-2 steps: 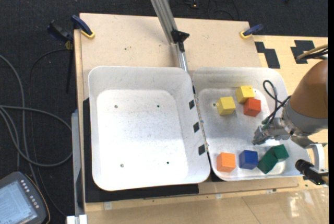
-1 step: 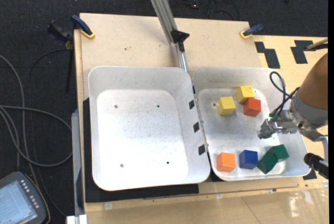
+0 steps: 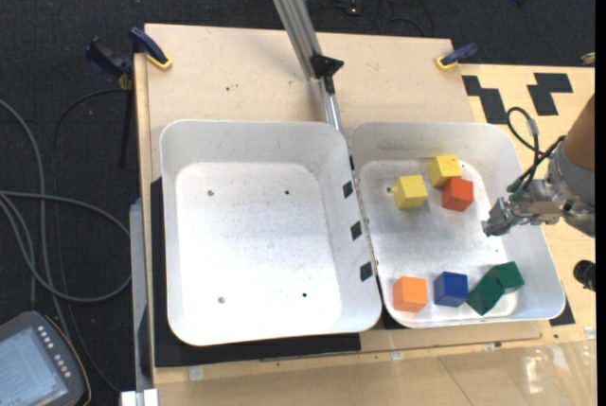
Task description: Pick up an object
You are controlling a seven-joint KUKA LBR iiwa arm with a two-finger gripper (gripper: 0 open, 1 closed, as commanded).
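Note:
The right bin [image 3: 530, 169] holds several blocks. Two yellow blocks [image 3: 411, 191] [image 3: 442, 169] and a red-orange block [image 3: 458, 193] lie toward its back. An orange block [image 3: 410, 292], a blue block [image 3: 453, 289] and two green blocks [image 3: 486, 292] [image 3: 509, 276] line its front edge. My gripper [image 3: 500, 222] hangs over the right side of this bin, right of the red-orange block and above the green ones. Nothing shows between its tips.
The left bin [image 3: 189, 158] stands beside the right one on the tan bench. A metal pole [image 3: 289, 2] slants in from the top toward the bins' shared back corner. Clamps grip the bench's back corners.

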